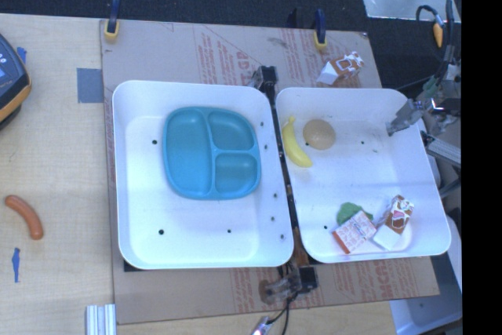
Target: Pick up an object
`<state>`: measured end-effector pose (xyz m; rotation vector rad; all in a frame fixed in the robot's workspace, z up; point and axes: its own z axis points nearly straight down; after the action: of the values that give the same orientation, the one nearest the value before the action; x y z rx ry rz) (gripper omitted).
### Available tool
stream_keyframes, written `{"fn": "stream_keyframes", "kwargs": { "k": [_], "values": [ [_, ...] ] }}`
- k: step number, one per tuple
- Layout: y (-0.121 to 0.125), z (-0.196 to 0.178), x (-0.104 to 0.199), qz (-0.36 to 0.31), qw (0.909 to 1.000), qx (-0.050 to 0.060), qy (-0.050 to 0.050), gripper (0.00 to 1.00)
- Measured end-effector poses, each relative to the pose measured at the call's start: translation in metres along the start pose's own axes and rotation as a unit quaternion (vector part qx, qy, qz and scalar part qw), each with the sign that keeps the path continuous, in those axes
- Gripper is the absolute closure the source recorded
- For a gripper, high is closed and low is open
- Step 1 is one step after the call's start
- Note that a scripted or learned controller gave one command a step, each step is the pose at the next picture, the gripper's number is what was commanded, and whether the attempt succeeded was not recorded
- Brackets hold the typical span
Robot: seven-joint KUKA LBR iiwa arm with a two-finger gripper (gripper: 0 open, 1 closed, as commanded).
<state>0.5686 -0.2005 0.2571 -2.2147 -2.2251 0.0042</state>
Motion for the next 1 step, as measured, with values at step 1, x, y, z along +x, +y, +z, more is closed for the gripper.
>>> {"fn": "stream_keyframes", "kwargs": {
  "k": [1],
  "values": [
    [-0.0713, 0.0825, 0.0322, 0.0, 1.0, 0.001, 0.0, 0.0]
  ]
}}
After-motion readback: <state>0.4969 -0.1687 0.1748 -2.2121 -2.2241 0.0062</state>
